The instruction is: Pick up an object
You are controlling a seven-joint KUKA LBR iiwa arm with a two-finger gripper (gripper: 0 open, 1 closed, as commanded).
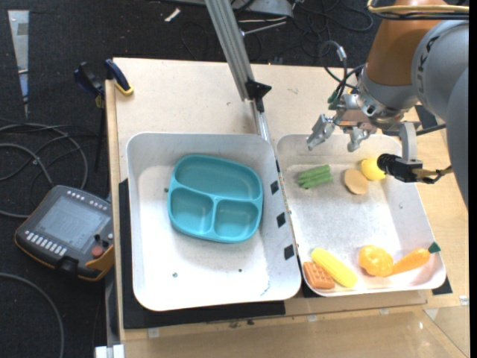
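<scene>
The gripper (340, 134) hangs with fingers spread wide and bare over the right bin's (402, 222) far end. Just near of it lie green beans (314, 176) — likely light, stiff plastic, slightly slippery — best pinched across their narrow middle.

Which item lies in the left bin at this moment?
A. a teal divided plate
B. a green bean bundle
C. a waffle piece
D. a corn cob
A. The teal divided plate sits in the left bin, while the toy foods such as the corn cob and waffle piece lie in the right bin.
</scene>
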